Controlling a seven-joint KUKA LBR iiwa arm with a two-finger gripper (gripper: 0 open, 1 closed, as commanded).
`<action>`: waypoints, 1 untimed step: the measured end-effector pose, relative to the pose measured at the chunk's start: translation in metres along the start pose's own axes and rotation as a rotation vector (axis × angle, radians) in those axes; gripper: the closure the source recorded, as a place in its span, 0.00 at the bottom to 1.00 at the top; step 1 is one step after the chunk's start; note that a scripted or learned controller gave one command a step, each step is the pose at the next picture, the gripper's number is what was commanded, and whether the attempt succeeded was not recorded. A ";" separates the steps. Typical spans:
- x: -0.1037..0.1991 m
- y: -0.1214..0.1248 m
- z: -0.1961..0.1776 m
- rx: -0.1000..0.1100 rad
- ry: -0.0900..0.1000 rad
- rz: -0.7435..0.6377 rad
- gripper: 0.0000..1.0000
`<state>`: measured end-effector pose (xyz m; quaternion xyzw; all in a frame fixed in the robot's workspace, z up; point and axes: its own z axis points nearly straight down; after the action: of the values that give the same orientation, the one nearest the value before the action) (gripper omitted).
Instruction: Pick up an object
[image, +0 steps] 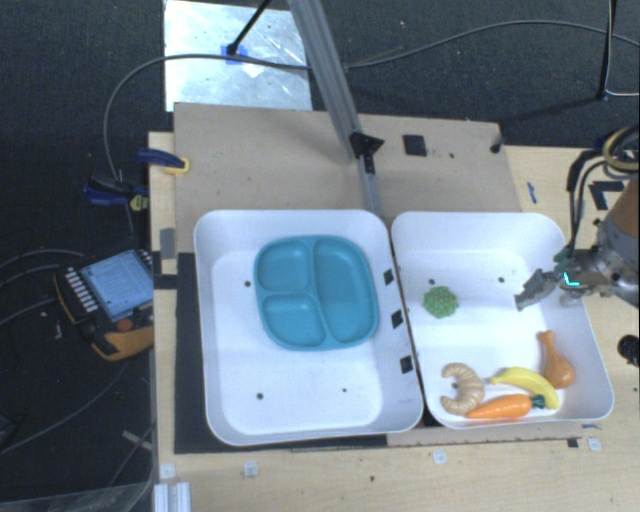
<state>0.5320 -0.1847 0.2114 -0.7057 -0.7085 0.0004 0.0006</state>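
Two white bins sit side by side, and the right bin (470, 235) holds every loose item. A green broccoli floret (440, 301) lies near its middle; a croissant (461, 386), carrot (499, 407), banana (527, 382) and drumstick (556, 361) cluster at its near right corner. The gripper (535, 287) hovers above that bin's right side, right of the broccoli, gripping nothing, its finger spacing impossible to tell.

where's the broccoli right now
The broccoli sits alone in the right bin, left of centre, above the croissant and across from the tool.
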 end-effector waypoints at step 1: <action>0.000 0.001 -0.001 -0.003 -0.001 -0.001 0.00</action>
<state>0.5328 -0.1847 0.2124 -0.7055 -0.7087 -0.0003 -0.0006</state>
